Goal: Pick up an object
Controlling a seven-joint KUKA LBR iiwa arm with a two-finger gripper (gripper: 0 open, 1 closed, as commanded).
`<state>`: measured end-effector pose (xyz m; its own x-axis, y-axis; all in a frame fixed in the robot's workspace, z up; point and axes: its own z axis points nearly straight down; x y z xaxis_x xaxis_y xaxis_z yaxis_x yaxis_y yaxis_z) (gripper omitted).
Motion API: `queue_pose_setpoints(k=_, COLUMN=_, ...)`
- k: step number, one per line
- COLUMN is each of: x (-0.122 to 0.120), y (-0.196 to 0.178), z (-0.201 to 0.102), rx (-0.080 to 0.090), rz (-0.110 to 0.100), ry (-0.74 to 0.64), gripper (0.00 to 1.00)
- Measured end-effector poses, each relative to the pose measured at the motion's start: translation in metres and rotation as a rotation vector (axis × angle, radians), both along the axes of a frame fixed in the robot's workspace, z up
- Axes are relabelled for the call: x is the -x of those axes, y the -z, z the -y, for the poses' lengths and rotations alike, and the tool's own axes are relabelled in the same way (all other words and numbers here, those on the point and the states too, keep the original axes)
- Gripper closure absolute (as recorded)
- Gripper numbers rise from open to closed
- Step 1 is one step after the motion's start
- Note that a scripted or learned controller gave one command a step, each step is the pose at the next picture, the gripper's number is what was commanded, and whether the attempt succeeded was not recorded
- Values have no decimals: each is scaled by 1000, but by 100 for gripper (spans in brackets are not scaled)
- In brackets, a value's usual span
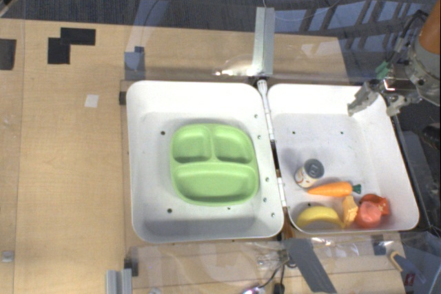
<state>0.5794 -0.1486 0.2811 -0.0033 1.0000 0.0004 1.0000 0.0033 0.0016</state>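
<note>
Green tray (212,163) alone, left bin (148,148).

Carrot (333,189), banana (320,217), tomato (373,211), and small can (309,172) cluster in right bin's near corner.

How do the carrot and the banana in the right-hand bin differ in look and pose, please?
The carrot is orange with a green tip at its right end, while the banana is plain yellow. The carrot lies nearly straight, left to right; the banana curves. The carrot sits farther up the bin, beside a small grey-topped can; the banana lies nearer the front wall. Both rest flat in the same bin's front corner.
</note>
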Motion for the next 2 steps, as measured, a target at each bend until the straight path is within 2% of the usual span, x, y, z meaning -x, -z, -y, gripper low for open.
queue_pose_setpoints(k=1, x=43, y=122, z=-46, rx=0, rz=1, ry=59, gripper=0)
queue_pose_setpoints(k=2, x=88, y=183, z=-49, rx=0, rz=12, ry=122, gripper=0)
